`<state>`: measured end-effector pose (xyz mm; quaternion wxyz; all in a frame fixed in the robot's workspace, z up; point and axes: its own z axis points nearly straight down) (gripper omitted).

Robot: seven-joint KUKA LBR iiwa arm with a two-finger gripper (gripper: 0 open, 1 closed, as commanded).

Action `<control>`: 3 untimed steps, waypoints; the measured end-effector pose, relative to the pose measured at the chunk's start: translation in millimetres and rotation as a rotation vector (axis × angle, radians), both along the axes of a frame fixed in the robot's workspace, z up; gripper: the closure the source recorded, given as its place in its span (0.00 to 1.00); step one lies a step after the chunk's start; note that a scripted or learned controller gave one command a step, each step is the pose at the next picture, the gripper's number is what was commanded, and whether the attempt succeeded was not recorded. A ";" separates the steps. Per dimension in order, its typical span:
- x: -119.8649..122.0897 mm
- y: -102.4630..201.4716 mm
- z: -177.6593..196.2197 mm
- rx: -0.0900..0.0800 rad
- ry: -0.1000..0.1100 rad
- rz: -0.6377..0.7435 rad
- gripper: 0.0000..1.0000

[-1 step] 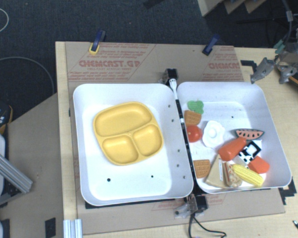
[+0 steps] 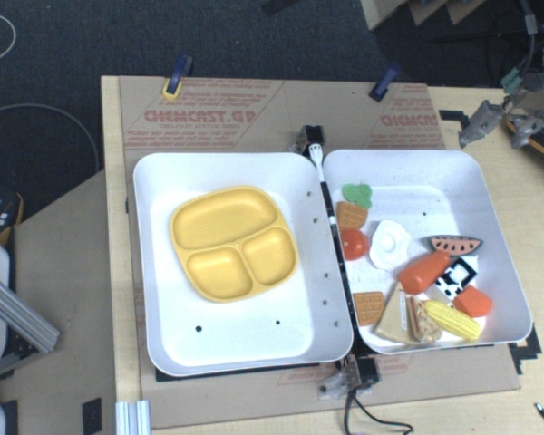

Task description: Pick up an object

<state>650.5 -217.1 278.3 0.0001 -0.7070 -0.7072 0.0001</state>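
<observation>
The gripper [image 2: 486,120] hangs off beyond the right bin [image 2: 490,207], its grip impossible to make out, while toy food [image 2: 426,270] lies untouched inside.

Both white bins [image 2: 154,270] look like smooth moulded plastic with a soft sheen. The yellow divided plate [image 2: 234,242] is plastic too — glossy, light catching its ridges. Under the bins lies brown printed cardboard [image 2: 254,111], matt and papery. The toy foods [image 2: 435,288] seem smooth plastic — the fried egg [image 2: 390,243] shiniest. Around the bench, dark carpet [image 2: 72,25] looks rough.
</observation>
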 end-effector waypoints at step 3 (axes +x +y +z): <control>-13.2 -0.5 -183.9 0.008 0.004 0.002 0.00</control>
